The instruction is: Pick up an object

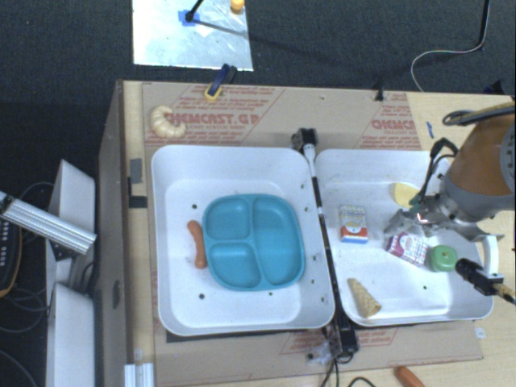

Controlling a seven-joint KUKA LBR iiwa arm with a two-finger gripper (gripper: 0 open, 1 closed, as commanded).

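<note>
My gripper (pixel 407 218) hangs low over the right bin (pixel 379 164), at its right side. Just below it lies a purple-and-white packet (pixel 408 249), touching or nearly touching it. A green round lid-like piece (pixel 442 258) sits right of the packet. A yellow item (pixel 404 192) lies just above the gripper, partly covered by it. A small red-and-white carton (pixel 352 223) stands left of the gripper, and a tan cone (pixel 364 297) lies near the bin's front wall.
The left bin (pixel 173 176) holds a blue divided plate (pixel 253 241) and an orange sausage (pixel 197 244). A black clamp bar (pixel 314 192) runs between the bins. On the bench lie a beige lump (pixel 168 121) and a blue-yellow tool (pixel 218 82).
</note>
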